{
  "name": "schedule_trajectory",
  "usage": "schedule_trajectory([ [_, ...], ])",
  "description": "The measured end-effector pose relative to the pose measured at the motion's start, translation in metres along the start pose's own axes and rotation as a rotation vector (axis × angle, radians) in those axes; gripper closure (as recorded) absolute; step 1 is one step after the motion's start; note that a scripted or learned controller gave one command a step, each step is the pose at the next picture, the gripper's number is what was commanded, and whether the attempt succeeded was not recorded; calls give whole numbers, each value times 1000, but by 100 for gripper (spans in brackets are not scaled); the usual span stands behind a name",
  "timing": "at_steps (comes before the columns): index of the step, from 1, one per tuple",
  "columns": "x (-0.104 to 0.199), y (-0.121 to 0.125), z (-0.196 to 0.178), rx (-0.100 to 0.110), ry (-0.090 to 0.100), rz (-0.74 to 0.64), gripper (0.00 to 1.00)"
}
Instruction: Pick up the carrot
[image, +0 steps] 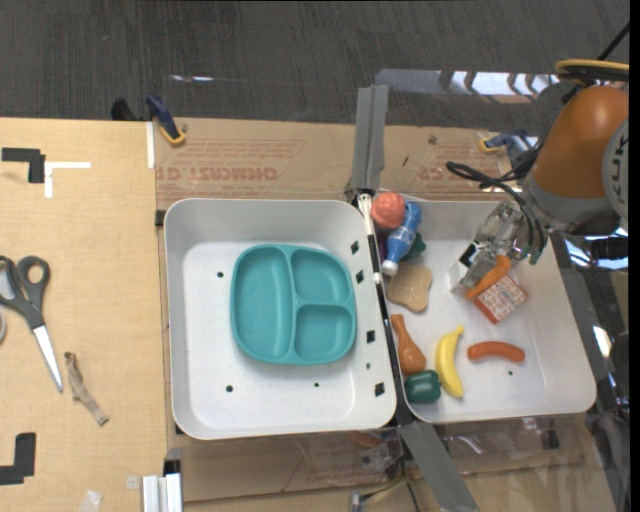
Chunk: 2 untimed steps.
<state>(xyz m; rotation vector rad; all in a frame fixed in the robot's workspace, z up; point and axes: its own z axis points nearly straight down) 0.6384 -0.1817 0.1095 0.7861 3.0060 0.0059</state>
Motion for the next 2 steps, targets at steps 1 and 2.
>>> schedule_trajectory([
  [1, -2, -17, -1, -1, -4, 273, 0],
  [2, 45, -17, -13, 11, 9, 695, 0],
])
